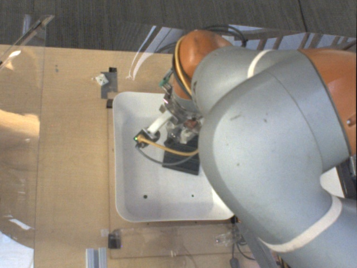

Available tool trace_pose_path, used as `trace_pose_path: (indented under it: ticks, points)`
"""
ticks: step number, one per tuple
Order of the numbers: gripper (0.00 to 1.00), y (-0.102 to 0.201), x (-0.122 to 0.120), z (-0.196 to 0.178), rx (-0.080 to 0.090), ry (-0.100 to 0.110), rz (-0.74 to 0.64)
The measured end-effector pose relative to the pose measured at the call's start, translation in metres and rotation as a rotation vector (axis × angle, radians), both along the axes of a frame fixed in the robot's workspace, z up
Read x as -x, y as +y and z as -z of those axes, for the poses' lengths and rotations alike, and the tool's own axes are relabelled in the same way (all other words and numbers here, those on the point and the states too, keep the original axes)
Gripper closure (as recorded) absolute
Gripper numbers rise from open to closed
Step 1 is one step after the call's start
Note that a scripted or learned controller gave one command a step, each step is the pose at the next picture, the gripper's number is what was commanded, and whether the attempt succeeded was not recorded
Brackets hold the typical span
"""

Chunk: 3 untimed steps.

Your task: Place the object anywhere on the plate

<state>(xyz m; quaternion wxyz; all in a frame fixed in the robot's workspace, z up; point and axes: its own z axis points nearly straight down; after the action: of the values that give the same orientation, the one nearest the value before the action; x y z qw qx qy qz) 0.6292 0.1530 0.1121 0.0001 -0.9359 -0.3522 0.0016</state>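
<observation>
Jaws sit low over the white bin, but the wrist and the arm's bulk cover them from above, so I cannot tell whether they stand apart or together, or whether anything is between them. The gripper points down into the upper right part of the left bin, close to its floor. Just below it in the view, a dark flat slab lies on the bin floor, its long edges slanting down toward the right. This slab looks to be the task's object. Its upper edge reaches in under the gripper, and whether the two touch cannot be made out. The slab's right end is hidden by the grey arm, which crosses the whole right side of the view. An orange band shows above the wrist. Farther out on the bin floor, two small dark dots sit near the front wall, well apart from the slab. The bin rests on a pale wooden bench. A small black clamp stands at the bin's far left corner and another at its near left corner. A clear panel stands at the bench's left.
</observation>
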Motion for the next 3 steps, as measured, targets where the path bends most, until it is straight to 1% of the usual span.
trace_pose_path:
  ticks: [1, 2, 3]
  points:
    - [1.0, 0.0, 0.078, -0.02, -0.004, -0.005, -0.327]
    - [1.0, 0.06, 0.133, -0.034, -0.004, -0.006, -0.781]
    - [1.0, -0.007, 0.073, -0.043, -0.001, -0.007, -0.835]
